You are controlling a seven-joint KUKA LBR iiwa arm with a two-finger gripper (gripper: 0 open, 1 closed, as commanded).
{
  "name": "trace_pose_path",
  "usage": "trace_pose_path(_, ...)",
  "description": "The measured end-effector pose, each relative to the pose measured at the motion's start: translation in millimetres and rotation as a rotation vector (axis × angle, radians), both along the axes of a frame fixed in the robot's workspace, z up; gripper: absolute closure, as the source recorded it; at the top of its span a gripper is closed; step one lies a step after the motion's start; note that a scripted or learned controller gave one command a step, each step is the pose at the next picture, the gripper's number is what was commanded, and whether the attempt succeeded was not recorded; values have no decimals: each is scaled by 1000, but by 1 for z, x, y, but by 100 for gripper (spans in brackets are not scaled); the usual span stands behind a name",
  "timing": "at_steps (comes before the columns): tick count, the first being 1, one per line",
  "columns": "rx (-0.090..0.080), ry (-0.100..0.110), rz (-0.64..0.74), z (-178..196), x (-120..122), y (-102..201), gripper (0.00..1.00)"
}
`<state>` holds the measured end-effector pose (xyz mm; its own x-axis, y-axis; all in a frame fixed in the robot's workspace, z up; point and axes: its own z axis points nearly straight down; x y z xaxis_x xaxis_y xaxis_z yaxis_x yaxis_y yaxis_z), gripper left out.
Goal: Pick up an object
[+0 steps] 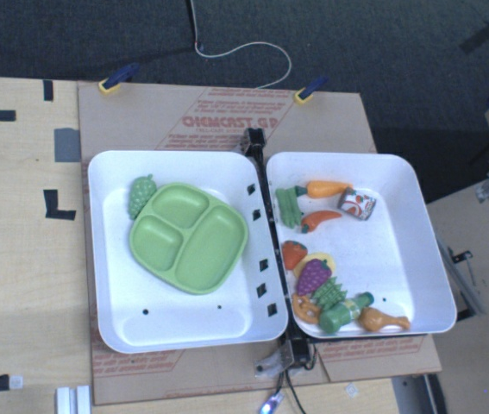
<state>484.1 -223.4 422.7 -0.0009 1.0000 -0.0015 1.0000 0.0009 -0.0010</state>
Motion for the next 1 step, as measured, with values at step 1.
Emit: trace_pose_path(1, 0, 0, 0, -16, 0, 0, 100)
